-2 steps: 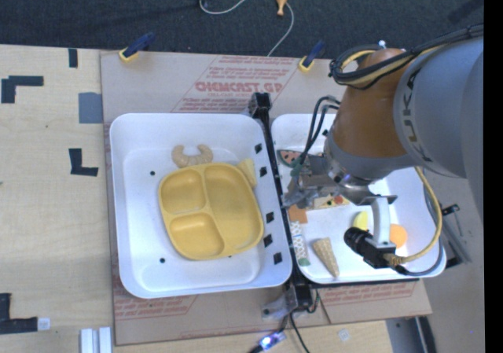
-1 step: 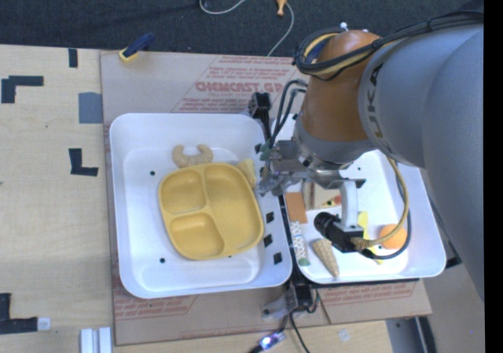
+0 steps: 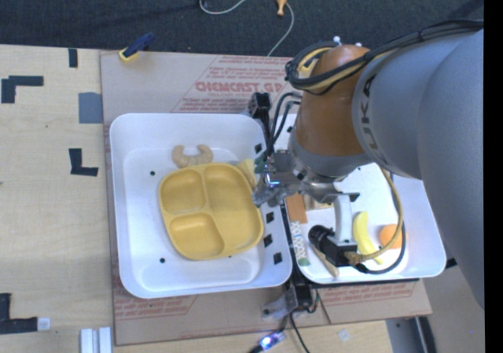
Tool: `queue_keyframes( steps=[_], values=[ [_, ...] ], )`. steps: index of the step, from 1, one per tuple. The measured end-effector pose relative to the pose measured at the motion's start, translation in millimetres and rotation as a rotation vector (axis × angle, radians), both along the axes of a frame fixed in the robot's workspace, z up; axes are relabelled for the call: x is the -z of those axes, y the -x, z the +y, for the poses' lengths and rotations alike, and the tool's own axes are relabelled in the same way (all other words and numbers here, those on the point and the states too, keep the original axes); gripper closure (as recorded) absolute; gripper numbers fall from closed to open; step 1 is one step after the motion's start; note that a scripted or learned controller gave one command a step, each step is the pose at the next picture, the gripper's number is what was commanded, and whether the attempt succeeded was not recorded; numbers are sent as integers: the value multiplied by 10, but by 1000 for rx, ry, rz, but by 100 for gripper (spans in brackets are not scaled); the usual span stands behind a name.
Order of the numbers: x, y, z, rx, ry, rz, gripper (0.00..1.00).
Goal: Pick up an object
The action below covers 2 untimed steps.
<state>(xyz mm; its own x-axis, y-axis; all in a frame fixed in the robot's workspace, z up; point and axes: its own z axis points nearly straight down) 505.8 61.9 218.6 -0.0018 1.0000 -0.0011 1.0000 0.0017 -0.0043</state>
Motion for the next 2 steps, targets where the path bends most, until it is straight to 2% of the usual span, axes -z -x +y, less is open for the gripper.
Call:
queue_keyframes(
  steps=[1,2],
  values=[
    [-155,-105,-57,0,-1,-3,100],
    [-97,-2,-81,1,1,-1,100]
  ],
)
